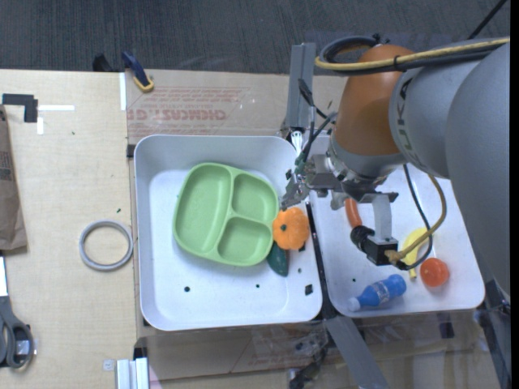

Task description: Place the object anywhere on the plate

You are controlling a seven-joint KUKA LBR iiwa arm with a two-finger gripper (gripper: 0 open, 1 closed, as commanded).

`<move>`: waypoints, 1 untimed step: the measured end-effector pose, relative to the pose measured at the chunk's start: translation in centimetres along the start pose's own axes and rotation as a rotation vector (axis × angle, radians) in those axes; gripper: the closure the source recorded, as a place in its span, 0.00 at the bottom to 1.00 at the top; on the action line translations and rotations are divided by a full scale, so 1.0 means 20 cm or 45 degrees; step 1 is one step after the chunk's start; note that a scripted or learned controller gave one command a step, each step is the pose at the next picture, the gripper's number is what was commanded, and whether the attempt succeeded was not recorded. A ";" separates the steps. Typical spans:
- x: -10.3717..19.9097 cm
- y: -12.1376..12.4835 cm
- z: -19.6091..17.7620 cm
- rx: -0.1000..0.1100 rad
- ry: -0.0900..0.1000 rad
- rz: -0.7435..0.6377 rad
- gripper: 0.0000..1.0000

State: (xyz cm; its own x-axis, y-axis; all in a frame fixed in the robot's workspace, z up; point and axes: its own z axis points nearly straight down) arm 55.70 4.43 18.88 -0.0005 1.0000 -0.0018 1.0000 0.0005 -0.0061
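the green three-compartment plate [227, 214] lies in the left white bin [154, 298], and the small orange pumpkin [290, 228] sits on the bin floor, touching the plate's right edge — not on it. the gripper [298, 186] hangs just above the pumpkin, beside the plate; whether its fingers are spread or pressed together cannot be told. the right bin [462, 250] holds a blue bottle [379, 292], an orange ball [434, 272] and a yellow piece [415, 241].
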 end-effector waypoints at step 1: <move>0.16 0.24 0.15 -0.055 0.002 0.007 0.00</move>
State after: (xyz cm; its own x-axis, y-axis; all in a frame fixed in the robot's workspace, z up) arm 60.44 7.66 15.88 0.0046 1.0000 -0.0002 0.9993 -0.0046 0.0374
